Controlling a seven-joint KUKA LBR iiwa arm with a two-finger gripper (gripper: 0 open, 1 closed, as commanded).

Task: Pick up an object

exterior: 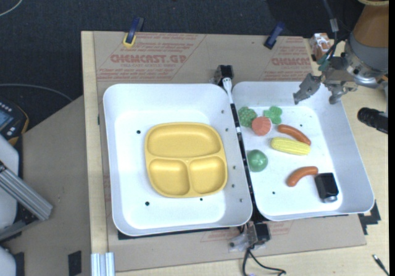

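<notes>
The gripper point(321, 89) hangs over the far right part of the right bin point(352, 145), close to its back rim. Its two fingers point(306, 91) are spread apart, and there is nothing between them. So no object is picked up yet, and I judge the task to be at its beginning: the approach is under way, but the descent, the closing and the lifting are all left to do.

The things that can be taken all lie on the floor of the right bin, in front of the gripper and to its left. Nearest is an orange sausage point(294, 134), and just below it a yellow corn cob point(290, 146). Further left there is a red tomato point(261, 125), with green leafy pieces point(247, 115) touching it on the far side. A round green vegetable point(257, 160) lies near the dividing edge between the bins. Toward the front are a second sausage point(302, 175) and a small black block point(326, 186), just beside each other.

The left bin point(123, 163) holds a yellow tray with three compartments point(185, 158), well apart from the gripper. Both bins stand on the table point(185, 58).
</notes>
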